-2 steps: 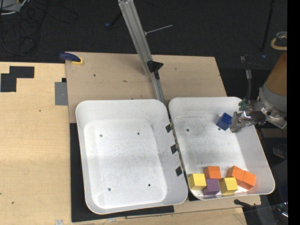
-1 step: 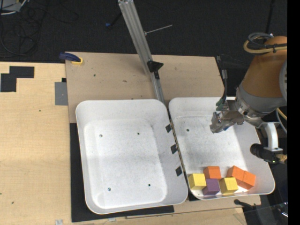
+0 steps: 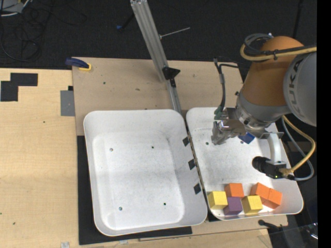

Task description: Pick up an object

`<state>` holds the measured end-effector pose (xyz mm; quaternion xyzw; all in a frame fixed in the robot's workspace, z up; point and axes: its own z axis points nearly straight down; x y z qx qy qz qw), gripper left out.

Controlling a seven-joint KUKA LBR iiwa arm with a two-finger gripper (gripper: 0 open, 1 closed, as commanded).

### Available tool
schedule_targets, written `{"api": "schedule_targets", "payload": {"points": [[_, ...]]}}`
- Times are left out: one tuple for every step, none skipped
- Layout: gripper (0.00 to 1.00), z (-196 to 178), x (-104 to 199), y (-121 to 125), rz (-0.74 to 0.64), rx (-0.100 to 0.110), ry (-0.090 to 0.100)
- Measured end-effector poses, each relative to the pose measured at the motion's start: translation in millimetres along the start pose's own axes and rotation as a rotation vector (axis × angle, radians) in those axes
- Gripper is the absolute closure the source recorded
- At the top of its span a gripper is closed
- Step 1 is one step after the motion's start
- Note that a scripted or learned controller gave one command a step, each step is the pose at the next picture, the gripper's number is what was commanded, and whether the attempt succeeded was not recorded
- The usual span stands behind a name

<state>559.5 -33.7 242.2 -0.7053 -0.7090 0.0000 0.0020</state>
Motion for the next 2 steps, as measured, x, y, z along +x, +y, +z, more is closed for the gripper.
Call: {"api": "schedule_targets", "payload": {"points": [[1.0,13,52,6,0.001,0.003,-0.001],[1.0,23,107,17,0.001,0.001,-0.001]]}}
